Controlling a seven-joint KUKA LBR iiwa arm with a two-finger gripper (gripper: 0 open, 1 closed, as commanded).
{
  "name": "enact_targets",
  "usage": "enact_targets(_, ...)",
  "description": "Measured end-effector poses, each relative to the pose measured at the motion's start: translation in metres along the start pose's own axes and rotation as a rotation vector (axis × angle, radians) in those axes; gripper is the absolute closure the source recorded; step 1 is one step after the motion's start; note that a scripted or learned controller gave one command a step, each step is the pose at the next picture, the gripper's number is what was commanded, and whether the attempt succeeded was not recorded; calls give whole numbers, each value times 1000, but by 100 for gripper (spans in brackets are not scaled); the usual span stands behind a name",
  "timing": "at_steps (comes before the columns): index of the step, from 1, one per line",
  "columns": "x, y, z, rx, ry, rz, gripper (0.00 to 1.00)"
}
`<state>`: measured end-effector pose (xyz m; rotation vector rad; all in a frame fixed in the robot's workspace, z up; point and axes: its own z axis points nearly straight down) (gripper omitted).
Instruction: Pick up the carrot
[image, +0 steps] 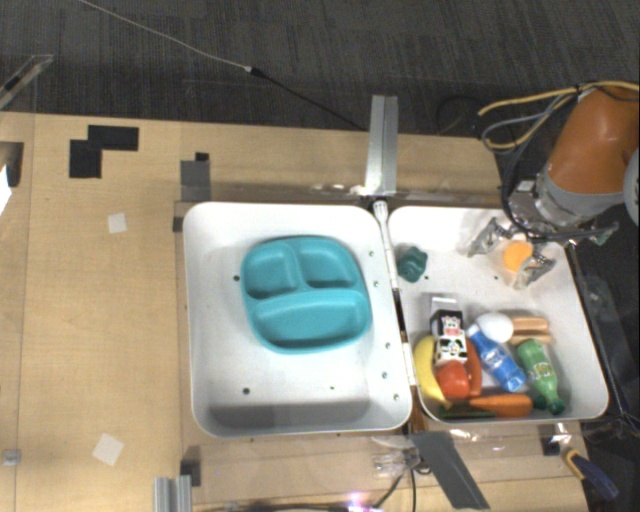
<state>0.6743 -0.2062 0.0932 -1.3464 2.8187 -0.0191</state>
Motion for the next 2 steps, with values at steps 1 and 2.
enact_targets(1,11,17,2,-8,1,97,0)
enact_targets(2,7,15,-12,2,-7,96,100)
